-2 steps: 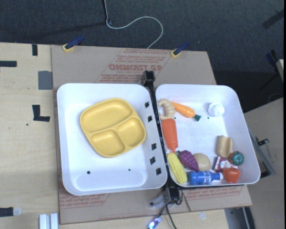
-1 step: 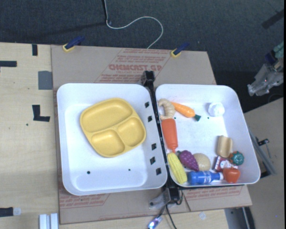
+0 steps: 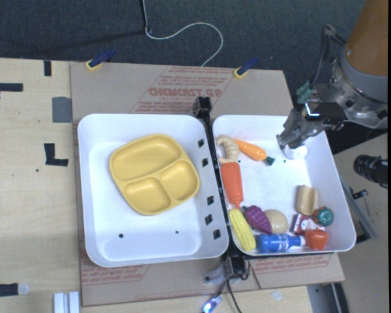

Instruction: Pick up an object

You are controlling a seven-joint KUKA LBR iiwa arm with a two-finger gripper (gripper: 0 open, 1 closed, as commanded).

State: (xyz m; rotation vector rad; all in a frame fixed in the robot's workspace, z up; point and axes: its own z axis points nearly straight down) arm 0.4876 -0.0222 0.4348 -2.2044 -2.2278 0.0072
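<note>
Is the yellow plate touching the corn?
Apart. The camera view shows the yellow plate in the left bin and the corn in the right bin, bin walls between.

Both bins, the left bin and the right bin, are plain white. The divided plate is pale yellow. A toy carrot is orange with a green tip, and a longer orange piece is lighter at its top. The corn cob is yellow, the grapes dark purple, the bottle blue with a white label. The cardboard sheet is tan with red lettering. The tabletop is light wood with black marks. The gripper is dark grey.
</note>
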